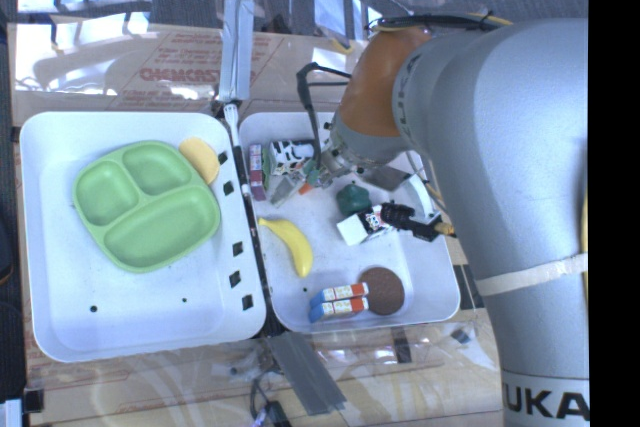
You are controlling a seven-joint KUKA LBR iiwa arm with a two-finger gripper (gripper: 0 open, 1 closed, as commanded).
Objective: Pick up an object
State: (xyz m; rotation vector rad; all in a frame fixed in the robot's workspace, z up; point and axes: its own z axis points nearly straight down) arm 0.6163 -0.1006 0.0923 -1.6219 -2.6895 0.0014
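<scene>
- two white bins (60, 315) sat side by side; the gripper (318, 173) hung low at the upper left of the right bin (440, 300).
- its grip state could not be told.
- a black-and-white patterned object (292, 153) lay just at its ten o'clock, likely the nearest target.
- a banana (290, 243) lay toward six o'clock, long axis running eleven to five.
- a green divided plate (145, 205) rested in the left bin.

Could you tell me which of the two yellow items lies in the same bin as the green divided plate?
The rounded yellow piece at the green divided plate's upper right edge, in the left bin. The banana lies in the right bin.
</scene>
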